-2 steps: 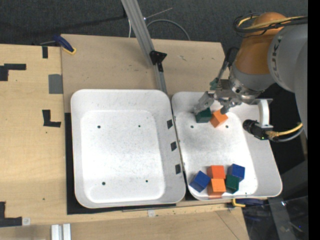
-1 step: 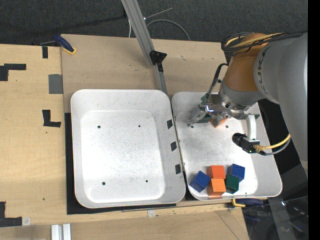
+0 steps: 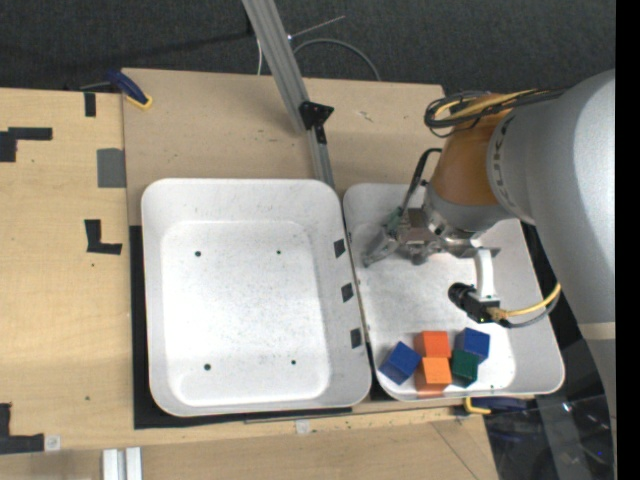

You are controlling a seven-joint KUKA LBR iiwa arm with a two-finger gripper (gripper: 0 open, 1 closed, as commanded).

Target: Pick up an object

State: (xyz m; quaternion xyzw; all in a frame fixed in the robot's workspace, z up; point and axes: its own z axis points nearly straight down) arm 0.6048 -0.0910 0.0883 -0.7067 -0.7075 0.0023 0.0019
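Observation:
Several small blocks lie bunched at the near end of the right bin (image 3: 530,268): a blue block (image 3: 400,361), two orange blocks (image 3: 434,343) (image 3: 435,371), a green block (image 3: 463,369) and another blue block (image 3: 475,344). My gripper (image 3: 378,245) hangs over the far left part of that bin, close to the wall shared with the left bin. It is open with nothing between its fingers. The blocks lie well nearer the camera than the gripper, apart from it.
The left bin (image 3: 160,268) stands beside the right one, with their rims touching. A slanted metal pole (image 3: 285,58) crosses the bench behind the bins. The grey arm with its orange band (image 3: 470,173) and a cable loop covers the right bin's far right.

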